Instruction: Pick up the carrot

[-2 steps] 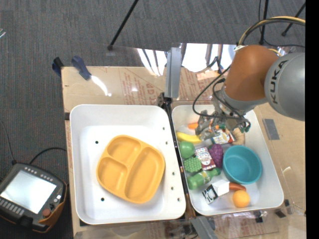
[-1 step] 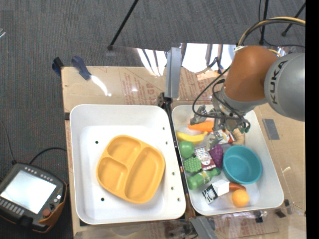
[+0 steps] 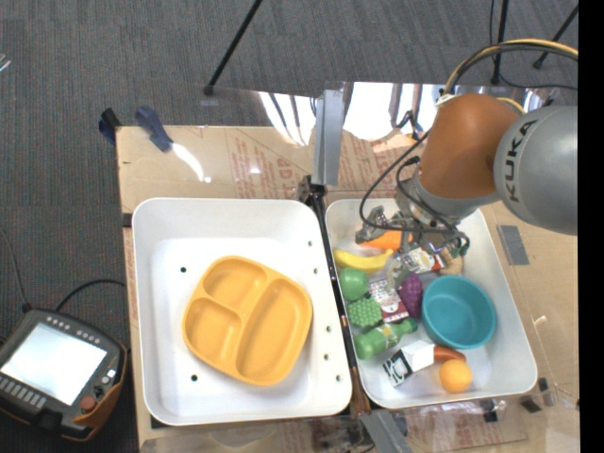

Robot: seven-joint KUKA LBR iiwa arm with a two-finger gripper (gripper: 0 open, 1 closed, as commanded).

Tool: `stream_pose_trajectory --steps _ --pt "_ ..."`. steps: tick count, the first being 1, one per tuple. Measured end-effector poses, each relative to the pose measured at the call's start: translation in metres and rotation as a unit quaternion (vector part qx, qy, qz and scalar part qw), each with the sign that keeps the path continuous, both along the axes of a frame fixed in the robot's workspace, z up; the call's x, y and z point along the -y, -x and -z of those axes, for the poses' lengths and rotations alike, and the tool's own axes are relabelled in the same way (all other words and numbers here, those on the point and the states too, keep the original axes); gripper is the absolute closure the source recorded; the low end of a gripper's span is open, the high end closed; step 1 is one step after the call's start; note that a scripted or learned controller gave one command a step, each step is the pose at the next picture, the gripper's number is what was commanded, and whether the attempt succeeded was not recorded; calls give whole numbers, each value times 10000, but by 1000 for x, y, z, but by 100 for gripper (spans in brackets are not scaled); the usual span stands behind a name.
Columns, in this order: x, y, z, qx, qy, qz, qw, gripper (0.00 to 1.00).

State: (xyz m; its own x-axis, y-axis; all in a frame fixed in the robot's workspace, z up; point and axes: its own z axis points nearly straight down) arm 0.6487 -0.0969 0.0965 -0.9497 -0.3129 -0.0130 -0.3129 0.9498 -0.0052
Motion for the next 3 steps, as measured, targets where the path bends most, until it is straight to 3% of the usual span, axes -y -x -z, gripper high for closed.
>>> stream_pose_trajectory --steps 1,2,3 --pt "-1 -2 -14 24 -1 -6 10000 100" --pt "1 29 -182 7 12 -1141 9935 100" --pt "69 20 -398 2 27 -1748 9846 100"
